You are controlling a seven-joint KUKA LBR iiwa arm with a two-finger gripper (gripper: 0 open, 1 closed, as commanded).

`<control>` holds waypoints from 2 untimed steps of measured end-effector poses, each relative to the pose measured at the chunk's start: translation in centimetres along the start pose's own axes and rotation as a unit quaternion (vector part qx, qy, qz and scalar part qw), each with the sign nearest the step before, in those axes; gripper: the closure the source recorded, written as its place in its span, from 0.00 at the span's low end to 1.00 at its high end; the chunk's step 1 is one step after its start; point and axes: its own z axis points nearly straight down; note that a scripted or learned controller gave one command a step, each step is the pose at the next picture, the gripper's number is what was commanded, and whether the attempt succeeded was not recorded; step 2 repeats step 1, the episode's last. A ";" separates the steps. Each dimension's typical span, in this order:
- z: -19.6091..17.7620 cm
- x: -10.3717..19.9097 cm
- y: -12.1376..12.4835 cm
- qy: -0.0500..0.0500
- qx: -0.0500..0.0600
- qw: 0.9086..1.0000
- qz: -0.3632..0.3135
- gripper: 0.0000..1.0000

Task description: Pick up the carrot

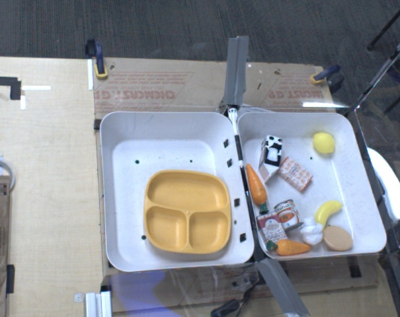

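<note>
carrot (256,185): right bin (358,177), tight along its 9 o'clock wall, apart from the can (287,214)
long axis: roughly 11 to 5, green end at 5
second carrot (292,247): 6 o'clock edge, lying 9 to 3
approach: arm comes from 3, so I'd guess a reach toward 9
gripper: can't tell how open, or if it's got anything
writing: cardboard (186,84) has red upside-down print, maybe "CHEMCAST"; can label unreadable

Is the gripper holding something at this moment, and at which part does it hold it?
Nothing is seen held. Both carrots lie free in the right bin: one carrot by its left wall, the other carrot near its front edge.
</note>
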 end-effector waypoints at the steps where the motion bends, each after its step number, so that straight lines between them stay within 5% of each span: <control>1: 12.4 0.7 -3.4 0.000 0.001 1.000 0.001 0.00; 2: 12.4 0.7 -3.4 0.000 0.001 1.000 0.001 0.00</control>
